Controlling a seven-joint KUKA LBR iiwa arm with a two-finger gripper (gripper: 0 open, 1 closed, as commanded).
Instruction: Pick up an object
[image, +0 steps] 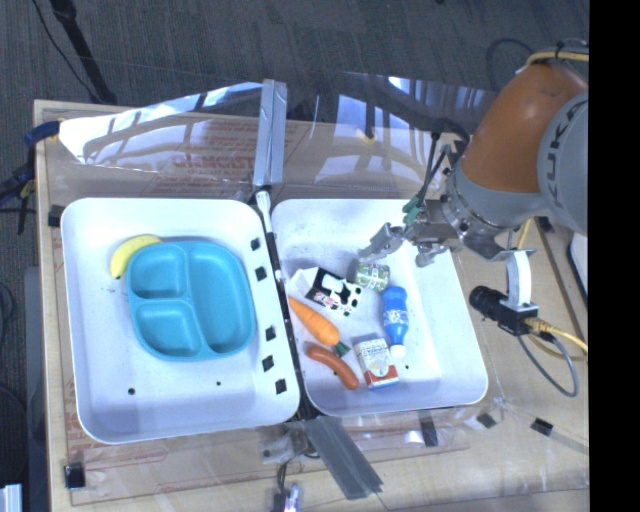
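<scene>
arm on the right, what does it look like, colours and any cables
The arm is grey with a broad, rounded orange band above the wrist. Its wrist narrows to a grey metal two-finger gripper. Thin dark cables run along the wrist by the gripper mount, and a small green part sits beside them.

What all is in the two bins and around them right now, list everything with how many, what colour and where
bins: 2, white, side by side on the bench
divided plate: 1, light blue, middle of the left bin
banana: 1, yellow, left bin, partly under the plate's upper left edge
carrot: 1, orange, right bin, near its left wall
sausage: 1, reddish brown, right bin, below the carrot
cow toy: 1, black and white, right bin, centre
small can: 1, green and silver, right bin, under the gripper
bottle: 1, blue with white cap, right bin
carton: 1, red and white, right bin, near front edge
arm: 1, grey with orange band, reaching in from the right
gripper: 1, grey, over the right bin's upper part
</scene>
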